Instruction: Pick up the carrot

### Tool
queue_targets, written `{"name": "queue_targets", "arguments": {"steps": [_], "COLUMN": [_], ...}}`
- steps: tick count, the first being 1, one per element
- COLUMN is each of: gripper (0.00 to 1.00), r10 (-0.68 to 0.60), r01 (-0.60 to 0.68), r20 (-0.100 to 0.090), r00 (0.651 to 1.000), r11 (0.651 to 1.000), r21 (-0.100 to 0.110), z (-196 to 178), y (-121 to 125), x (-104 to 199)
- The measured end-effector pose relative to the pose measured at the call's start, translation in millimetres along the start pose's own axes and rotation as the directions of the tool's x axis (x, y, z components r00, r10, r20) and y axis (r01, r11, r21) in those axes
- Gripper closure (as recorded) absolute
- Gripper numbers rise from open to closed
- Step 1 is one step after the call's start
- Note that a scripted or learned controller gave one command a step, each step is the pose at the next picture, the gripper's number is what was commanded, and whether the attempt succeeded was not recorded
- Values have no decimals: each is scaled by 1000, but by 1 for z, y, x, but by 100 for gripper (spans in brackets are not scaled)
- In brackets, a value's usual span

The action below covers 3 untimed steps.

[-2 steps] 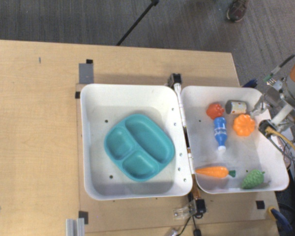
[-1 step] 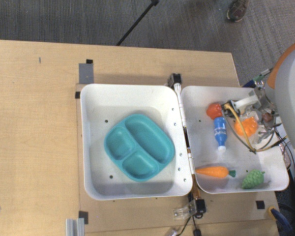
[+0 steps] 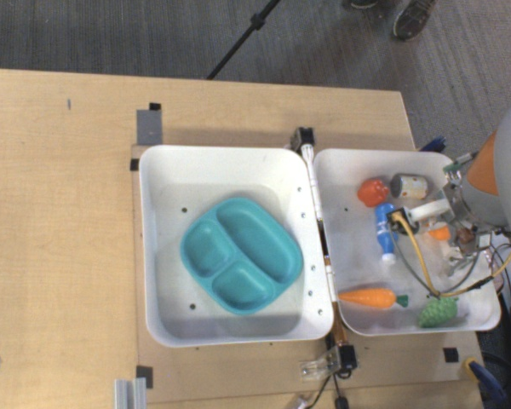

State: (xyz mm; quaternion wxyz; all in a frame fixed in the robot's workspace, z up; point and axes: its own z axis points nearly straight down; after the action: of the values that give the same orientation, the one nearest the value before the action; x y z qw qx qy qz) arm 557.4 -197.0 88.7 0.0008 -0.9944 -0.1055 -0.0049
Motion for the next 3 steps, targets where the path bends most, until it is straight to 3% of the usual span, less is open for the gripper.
{"name": "queue_targets", "arguments": {"steps": [1, 2, 3], "gripper": [0, 0, 0], "r10": [0, -21, 0], "r01": [0, 22, 0], "r20": [2, 7, 3], "r00": [1000, 1000, 1000], "r11": [1000, 1000, 1000], "r21": [-3, -2, -4], "z": [-89, -78, -118], "y": [-35, 21, 27], "x": [62, 90, 98]}}
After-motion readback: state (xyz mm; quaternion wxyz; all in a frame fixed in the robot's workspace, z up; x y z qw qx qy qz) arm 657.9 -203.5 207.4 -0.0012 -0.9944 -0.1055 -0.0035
